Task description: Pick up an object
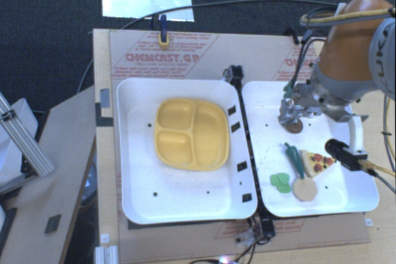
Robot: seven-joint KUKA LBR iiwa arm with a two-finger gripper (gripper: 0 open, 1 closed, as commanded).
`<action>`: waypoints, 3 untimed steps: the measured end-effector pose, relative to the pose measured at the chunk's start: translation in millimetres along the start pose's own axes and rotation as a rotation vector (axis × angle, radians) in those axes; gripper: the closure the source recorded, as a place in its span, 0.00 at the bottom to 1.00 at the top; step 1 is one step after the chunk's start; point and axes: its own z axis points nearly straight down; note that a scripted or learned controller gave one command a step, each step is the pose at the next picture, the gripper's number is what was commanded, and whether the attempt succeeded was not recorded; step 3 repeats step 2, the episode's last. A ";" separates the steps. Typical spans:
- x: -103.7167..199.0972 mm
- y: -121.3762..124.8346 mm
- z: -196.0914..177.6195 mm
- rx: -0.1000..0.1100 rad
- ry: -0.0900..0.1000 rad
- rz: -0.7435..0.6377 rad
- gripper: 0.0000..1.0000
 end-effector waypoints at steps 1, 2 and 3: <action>51.3 1.3 6.2 -0.001 0.000 0.000 1.00; 106.9 -3.3 3.7 0.000 0.000 -0.001 1.00; 106.9 -3.3 3.7 0.000 0.000 -0.001 1.00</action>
